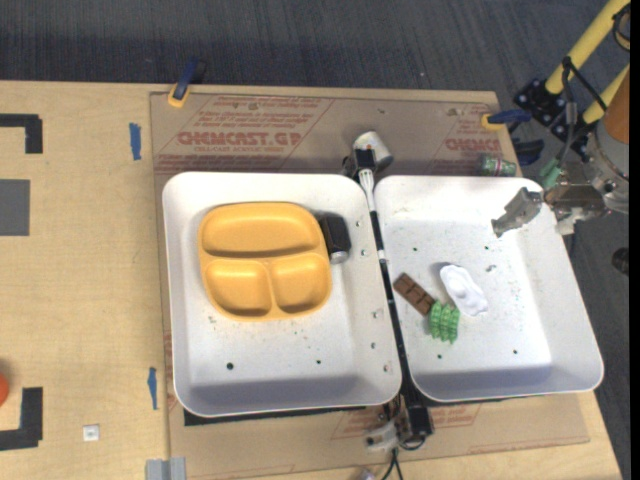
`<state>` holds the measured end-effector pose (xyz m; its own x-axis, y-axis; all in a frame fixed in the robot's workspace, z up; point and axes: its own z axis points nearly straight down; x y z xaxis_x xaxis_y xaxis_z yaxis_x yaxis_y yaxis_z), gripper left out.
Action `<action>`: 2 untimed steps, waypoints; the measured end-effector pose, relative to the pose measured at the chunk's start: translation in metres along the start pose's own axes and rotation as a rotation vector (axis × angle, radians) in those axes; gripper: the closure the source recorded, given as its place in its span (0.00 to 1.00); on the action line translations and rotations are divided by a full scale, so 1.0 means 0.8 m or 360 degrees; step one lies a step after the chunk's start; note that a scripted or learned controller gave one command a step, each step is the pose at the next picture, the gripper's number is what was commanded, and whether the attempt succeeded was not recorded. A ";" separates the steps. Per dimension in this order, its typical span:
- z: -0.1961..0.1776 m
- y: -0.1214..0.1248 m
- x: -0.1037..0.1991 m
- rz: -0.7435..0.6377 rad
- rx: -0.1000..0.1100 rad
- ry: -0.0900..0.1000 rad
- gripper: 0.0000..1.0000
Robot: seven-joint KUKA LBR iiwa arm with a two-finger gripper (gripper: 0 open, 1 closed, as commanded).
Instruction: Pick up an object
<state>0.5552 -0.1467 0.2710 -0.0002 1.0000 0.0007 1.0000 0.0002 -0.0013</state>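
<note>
Bench seen from above at a slant, bearing two shallow white plastic bins side by side. In the left bin [190, 358] a yellow moulded tray with three compartments [266, 258] is laid flat, with a small black block [333, 236] touching its right edge. In the right bin [560, 348] three small things are gathered near the lower left: a brown chocolate-like bar [413, 292], a crumpled white soft object [463, 290] and a green knobbly plastic piece [443, 322] (the white and green ones look to be touching or very nearly so). The grey metal gripper [518, 211] is seen over the upper right part of the right bin, reaching in from the right, and nothing is seen between its fingers; whether it is spread or closed cannot be told at this size. The likeliest target, the white object, lies below and to the left of the gripper, near but clearly apart from it. It is judged to be light and yielding, likely to squash under a pinch, so a grasp across its narrow middle would be wise. The brown bar appears stiff and thin, best taken across its short sides, and the green piece is probably light and rigid.
</note>
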 end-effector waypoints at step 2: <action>0.226 -0.002 0.060 -0.0016 -0.0004 0.0002 0.00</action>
<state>0.5532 -0.0986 0.0902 -0.0102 0.9999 0.0018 0.9999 0.0102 0.0011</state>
